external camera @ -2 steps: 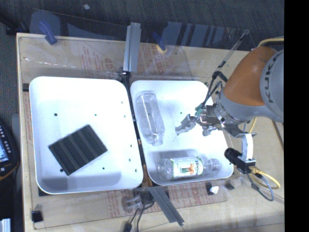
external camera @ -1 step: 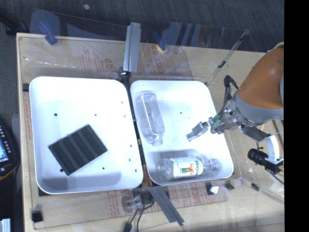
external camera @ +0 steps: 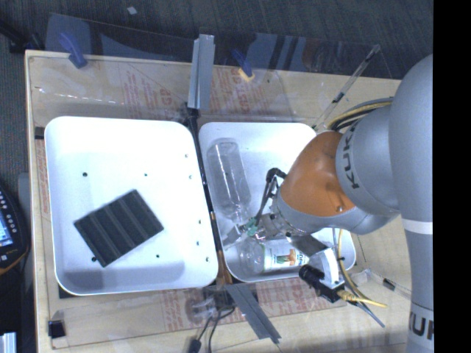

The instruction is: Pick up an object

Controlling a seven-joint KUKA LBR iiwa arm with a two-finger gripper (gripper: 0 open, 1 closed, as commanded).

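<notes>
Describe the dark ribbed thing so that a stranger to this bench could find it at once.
Start at the left white bin of the two on the bench. In its lower half, toward the near left corner, lies a flat dark ribbed rectangle, turned at a slant. It is opaque and black, unlike the clear plastic bottle in the right bin.

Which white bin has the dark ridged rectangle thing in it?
The left bin. The dark ridged pad lies flat in it; the right bin holds clear plastic bottles instead.

Grey arm [external camera: 397, 160] (KUKA lettering), orange band [external camera: 313, 182], seemingly thin cables.
</notes>
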